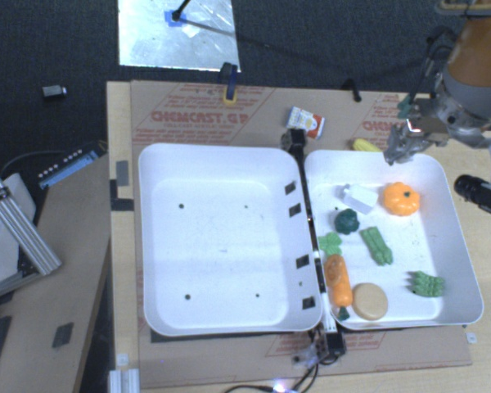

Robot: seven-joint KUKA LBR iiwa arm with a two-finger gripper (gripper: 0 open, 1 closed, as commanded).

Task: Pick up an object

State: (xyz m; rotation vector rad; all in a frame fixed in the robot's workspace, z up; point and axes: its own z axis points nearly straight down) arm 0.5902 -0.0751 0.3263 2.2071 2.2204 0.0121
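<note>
Gripper (398,152) poised above far rim of right bin (466,252), near its back edge; finger state impossible to tell at this resolution. Nothing visibly between fingers. Orange pumpkin toy (400,199) lying just below gripper inside right bin, apart from it, beside small white block (359,197). Dark green broccoli piece (346,220), green pod (376,246), carrot (338,278) and round tan disc (370,300) nearer front. Left bin (159,178) adjoining. Red lettering "CHEMCAST GP" on board (198,113) beneath bins.
</note>
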